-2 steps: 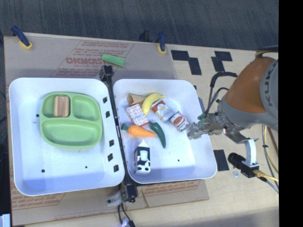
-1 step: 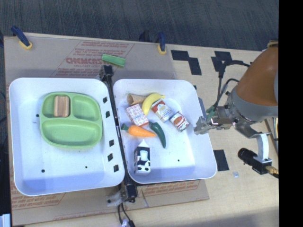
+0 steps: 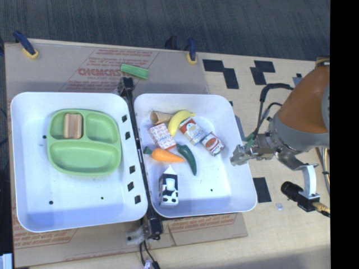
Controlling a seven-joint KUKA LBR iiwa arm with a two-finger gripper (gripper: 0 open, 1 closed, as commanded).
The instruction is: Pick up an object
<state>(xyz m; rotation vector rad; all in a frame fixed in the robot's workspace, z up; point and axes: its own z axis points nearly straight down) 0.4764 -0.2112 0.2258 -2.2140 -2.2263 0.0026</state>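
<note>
The right bin (image 3: 224, 198) holds several toy foods: a yellow banana (image 3: 178, 120), a cone (image 3: 159, 117), a red-and-white packet (image 3: 161, 135), another packet (image 3: 193, 131), a small can (image 3: 212, 144), a carrot (image 3: 166, 156), a green pepper (image 3: 188, 158) and a black-and-white milk carton (image 3: 169, 189). My gripper (image 3: 240, 154) hangs at the bin's right rim, to the right of the can. Nothing shows between its fingers, and their spread is too blurred to read.
The left bin (image 3: 33, 206) carries a green divided plate (image 3: 85, 142) with a brown block (image 3: 72, 125) in its upper-left compartment. A black divider strip (image 3: 134, 150) runs between the bins. Blue clamps (image 3: 26, 43) and a green clip (image 3: 134, 71) sit at the cardboard's far edge.
</note>
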